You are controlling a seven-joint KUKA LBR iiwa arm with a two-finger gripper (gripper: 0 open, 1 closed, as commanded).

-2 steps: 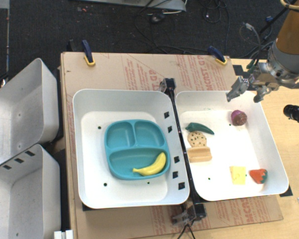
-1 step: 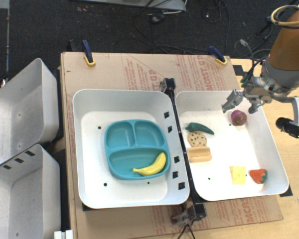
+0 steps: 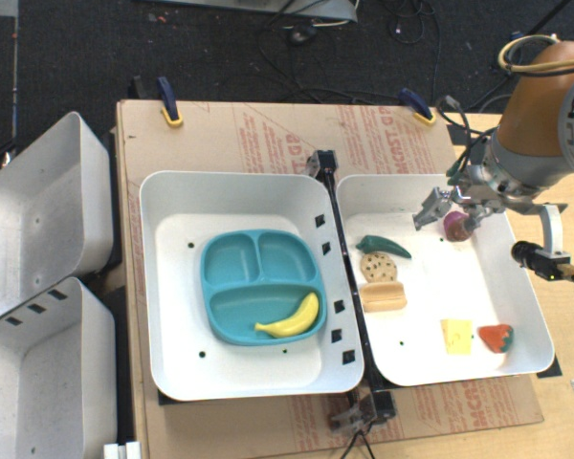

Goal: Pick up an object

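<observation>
My gripper [image 3: 452,214] hangs over the back of the right bin [image 3: 517,285], below the orange band of the arm. A small dark purple round object [image 3: 456,226] sits right at its tip; whether it is gripped or resting on the bin floor is unclear. Further left in that bin lie a green pepper [image 3: 384,247], a speckled cookie [image 3: 379,268] and a tan block [image 3: 383,298]. A yellow square piece [image 3: 456,336] and a red strawberry-like piece [image 3: 496,338] lie near the bin's front right.
The left bin [image 3: 172,352] holds a teal divided plate [image 3: 231,266] with a yellow banana [image 3: 292,318] in its front compartment. A black divider [image 3: 340,256] runs between the bins. Two more white bins [image 3: 38,218] stand off the bench at left.
</observation>
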